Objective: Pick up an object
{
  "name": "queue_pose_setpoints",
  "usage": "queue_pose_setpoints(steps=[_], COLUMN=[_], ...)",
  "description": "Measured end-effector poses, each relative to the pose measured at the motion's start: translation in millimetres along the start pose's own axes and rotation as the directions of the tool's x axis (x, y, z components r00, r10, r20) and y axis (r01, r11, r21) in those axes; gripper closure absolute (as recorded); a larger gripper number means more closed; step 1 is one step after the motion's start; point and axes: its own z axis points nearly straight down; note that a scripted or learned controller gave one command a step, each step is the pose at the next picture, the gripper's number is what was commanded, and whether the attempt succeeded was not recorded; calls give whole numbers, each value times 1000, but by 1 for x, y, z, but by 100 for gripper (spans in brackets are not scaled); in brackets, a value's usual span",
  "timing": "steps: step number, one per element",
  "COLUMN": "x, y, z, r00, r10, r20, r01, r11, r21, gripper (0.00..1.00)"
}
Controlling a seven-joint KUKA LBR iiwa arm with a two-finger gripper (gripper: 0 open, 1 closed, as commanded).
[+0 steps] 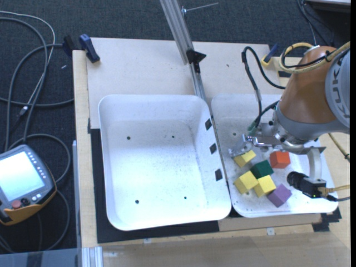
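At the near edge of the right bin I see the loose blocks bunched together: a purple block nearest me, a yellow block just beside it on the left, another yellow block touching that one, and a dark green block wedged just behind the two. An orange block sits a little farther back and to the right, apart from the green one. A third yellow block lies at the tip of the gripper, which comes down over the middle of this bin; I cannot tell whether the jaws stand wide or narrow, nor whether that block is between them. The arm rises behind, grey with its orange band, reaching in from the right. The left bin sits alongside on the table, and a metal pole slants across the far side.
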Motion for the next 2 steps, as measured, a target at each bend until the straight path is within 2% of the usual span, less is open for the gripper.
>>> queue_pose_setpoints(steps=[1, 2], x=[-23, -40], y=[17, 76], z=[68, 101], r00=[1000, 1000], r10=[-3, -3], r20=[1, 2], r01=[3, 3], r11=[1000, 1000], r21=[-7, -6], gripper=[0, 0])
